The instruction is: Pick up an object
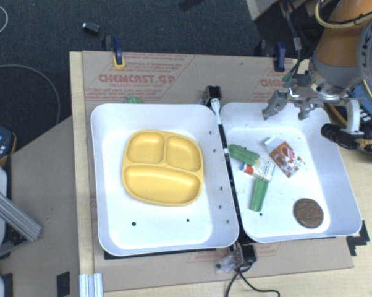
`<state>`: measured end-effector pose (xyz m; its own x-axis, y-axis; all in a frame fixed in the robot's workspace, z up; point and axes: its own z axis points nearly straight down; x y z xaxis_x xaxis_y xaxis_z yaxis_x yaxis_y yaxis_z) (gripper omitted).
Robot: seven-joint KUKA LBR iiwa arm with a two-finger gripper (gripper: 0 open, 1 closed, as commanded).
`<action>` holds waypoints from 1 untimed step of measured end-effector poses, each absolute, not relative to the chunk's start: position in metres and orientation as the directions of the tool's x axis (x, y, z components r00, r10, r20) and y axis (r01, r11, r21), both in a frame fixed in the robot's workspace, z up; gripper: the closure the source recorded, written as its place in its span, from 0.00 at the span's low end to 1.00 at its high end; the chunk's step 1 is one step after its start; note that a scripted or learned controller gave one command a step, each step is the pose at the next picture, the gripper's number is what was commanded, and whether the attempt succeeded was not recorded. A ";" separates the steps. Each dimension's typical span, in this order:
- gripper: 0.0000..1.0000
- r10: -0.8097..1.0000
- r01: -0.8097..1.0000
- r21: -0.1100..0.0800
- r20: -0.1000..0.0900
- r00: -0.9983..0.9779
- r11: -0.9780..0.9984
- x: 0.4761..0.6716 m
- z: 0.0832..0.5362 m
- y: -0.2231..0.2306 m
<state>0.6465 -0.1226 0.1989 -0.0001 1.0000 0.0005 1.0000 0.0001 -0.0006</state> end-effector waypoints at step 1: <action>0.00 1.000 1.000 -0.011 0.001 0.005 -0.005 0.626 0.077 -0.182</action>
